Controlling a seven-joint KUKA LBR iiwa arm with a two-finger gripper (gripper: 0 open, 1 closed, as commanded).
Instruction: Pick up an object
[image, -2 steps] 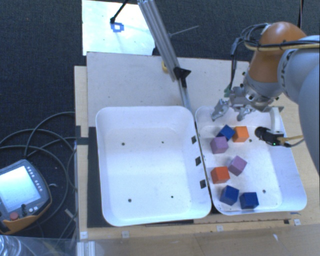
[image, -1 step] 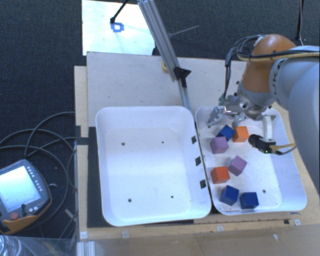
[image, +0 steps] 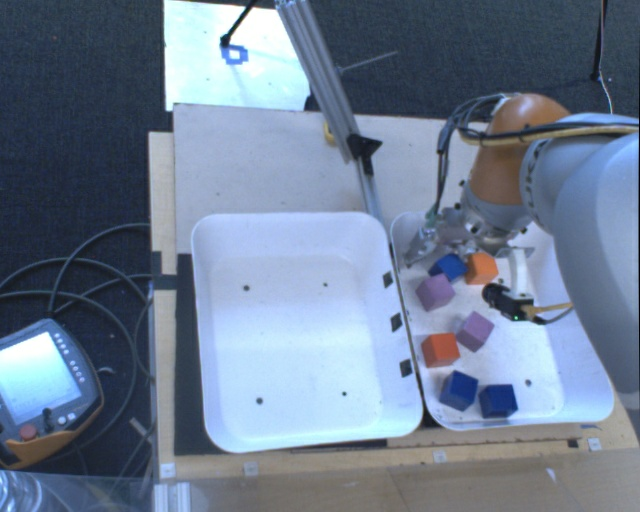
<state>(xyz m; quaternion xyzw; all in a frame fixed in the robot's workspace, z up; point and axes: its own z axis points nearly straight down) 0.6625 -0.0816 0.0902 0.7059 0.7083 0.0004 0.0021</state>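
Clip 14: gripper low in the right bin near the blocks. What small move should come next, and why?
Probably a short descent onto the blue block: the gripper sits just above it at the bin's far end, with an orange block close beside, so it should go straight down.

a: how are the two bins set on the bench (image: 250, 160)?

b: they are set side by side, rims touching; the left bin (image: 300, 232) is placed beside the right bin (image: 580, 400), and all seven blocks are found in the right one.

a: and how are the blocks laid out?

b: two blocks (image: 466, 267) are seen touching at the far end, just under the gripper (image: 447, 245). one block (image: 435, 292) lies just before them, toward the left wall. two more (image: 457, 340) are placed near the middle, side by side. the last two (image: 478, 395) are set close together at the near end.

a: anything outside the bins?

b: a pendant (image: 40, 390) is laid on the floor, well to the left of the bench.
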